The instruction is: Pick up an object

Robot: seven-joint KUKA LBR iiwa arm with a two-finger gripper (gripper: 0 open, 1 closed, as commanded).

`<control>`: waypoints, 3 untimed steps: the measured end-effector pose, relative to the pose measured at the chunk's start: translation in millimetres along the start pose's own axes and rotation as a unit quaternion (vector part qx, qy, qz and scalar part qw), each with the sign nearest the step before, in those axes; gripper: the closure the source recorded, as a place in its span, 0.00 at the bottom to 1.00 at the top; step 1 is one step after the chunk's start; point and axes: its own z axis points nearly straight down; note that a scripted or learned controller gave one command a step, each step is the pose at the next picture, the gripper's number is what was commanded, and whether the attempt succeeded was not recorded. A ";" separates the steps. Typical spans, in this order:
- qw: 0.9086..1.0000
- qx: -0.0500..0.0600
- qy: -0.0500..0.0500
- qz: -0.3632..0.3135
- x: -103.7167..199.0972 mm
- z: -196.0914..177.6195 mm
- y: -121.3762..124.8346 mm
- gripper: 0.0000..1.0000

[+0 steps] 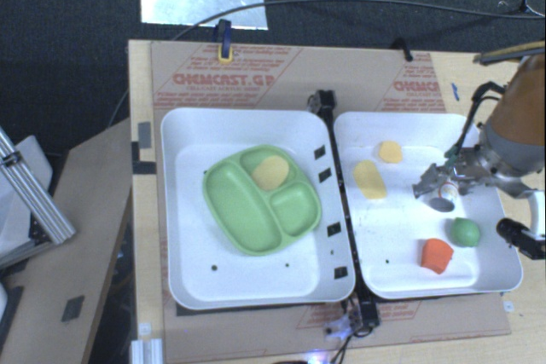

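Note:
In the right bin (pixel 401 281) lie a small round yellow piece (pixel 390 152), a longer pale yellow piece (pixel 369 180), a green ball (pixel 465 232) and an orange-red block (pixel 436 255). My gripper (pixel 438 187) hangs low over the bin's right half, to the right of the longer yellow piece and up-left of the green ball. It is metallic, and I see none of the objects in it. The left bin (pixel 196 268) holds a green divided plate (pixel 243 213) with a yellow piece (pixel 271 173) in its upper compartment.
A black divider with clips (pixel 334 192) runs between the two bins. Both bins rest on a cardboard sheet (pixel 256 72). The arm's grey body and orange band (pixel 522 111) cover the right bin's right edge. A black cable (pixel 358 4) crosses the dark floor behind.

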 end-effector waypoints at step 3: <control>1.000 -0.004 -0.001 -0.002 10.1 -23.3 2.1 1.00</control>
